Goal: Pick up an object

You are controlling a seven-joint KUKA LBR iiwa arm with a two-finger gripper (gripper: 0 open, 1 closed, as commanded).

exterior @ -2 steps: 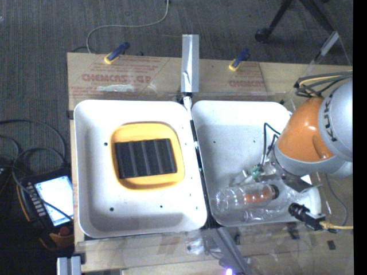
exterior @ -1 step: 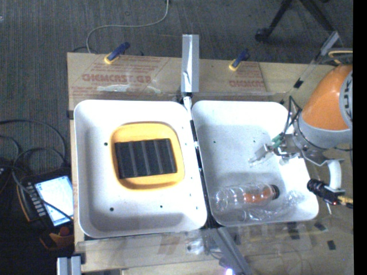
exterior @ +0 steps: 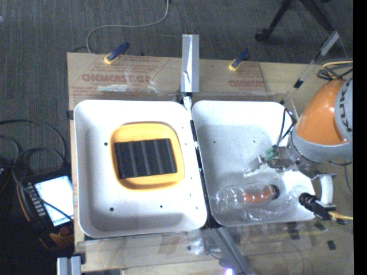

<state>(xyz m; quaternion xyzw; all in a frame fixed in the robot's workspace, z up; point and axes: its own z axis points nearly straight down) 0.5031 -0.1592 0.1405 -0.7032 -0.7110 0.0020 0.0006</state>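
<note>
Nothing's picked up yet as far as I can see: the bottle (exterior: 248, 197) lies flat in the right bin (exterior: 229, 130), just below and left of the gripper (exterior: 274, 159). Can't tell the gripper's state, so the whole grab's still left.

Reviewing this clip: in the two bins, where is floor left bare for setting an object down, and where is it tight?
Right bin: its far half and the strip beside the divider are bare. Its near edge is crowded by the clear plastic bottle lying on its side, with the gripper just above it. Left bin: the yellow tray fills the middle, leaving a bare ring along the walls.
</note>
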